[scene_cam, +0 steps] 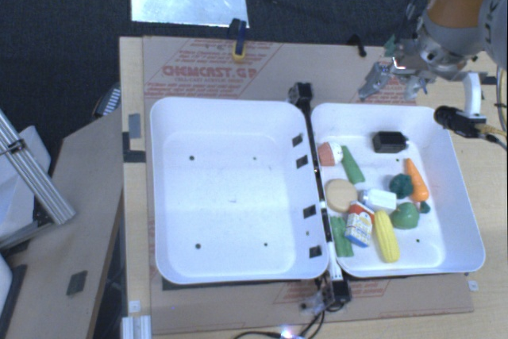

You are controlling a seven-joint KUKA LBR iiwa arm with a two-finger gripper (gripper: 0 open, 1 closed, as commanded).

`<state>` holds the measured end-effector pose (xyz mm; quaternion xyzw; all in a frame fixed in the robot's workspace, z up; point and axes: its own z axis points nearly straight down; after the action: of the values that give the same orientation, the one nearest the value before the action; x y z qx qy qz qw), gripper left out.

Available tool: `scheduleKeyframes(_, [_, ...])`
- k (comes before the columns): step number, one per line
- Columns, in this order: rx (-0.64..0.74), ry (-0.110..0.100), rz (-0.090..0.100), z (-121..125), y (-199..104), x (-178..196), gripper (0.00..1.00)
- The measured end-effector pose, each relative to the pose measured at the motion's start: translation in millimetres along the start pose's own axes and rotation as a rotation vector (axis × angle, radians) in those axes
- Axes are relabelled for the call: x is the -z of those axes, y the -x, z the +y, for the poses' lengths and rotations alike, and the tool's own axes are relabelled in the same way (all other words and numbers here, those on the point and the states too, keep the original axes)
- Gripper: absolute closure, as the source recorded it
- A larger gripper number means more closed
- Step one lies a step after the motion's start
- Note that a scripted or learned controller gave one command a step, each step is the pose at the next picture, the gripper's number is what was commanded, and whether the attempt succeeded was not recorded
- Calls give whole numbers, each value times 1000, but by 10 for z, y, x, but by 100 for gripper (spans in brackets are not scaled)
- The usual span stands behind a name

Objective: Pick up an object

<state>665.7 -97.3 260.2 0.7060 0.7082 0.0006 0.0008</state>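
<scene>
Right bin [456, 171], taken as landmark, with its contents listed from the near edge to the far edge. Nearest its front wall lie a yellow corn cob [386, 235], a small red-and-white carton [359, 224] just left of the cob, and a dark green strip [341, 236] against the bin's left wall. Behind these sit a green pepper-like piece [406, 215], a tan disc [341, 194] and a white block [381, 198]. Farther back are an orange carrot [415, 179], a teal lump [400, 184] and a green pod [352, 164]. A black block [390, 141] lies near the far wall. The gripper [381, 80] hangs beyond the bin's far rim, over the cardboard [206, 69], its fingers spread apart and holding nothing; the arm [464, 0] rises toward the upper right.
</scene>
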Motion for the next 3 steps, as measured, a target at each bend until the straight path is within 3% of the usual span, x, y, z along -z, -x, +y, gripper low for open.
scheduleKeyframes(1, [-3,-8,1,-87,122,-1838,0])
scheduleKeyframes(2, [-8,-4,-2,-788,633,-1585,0])
scheduleKeyframes(3, [-5,-10,3,-1639,492,-1769,0])
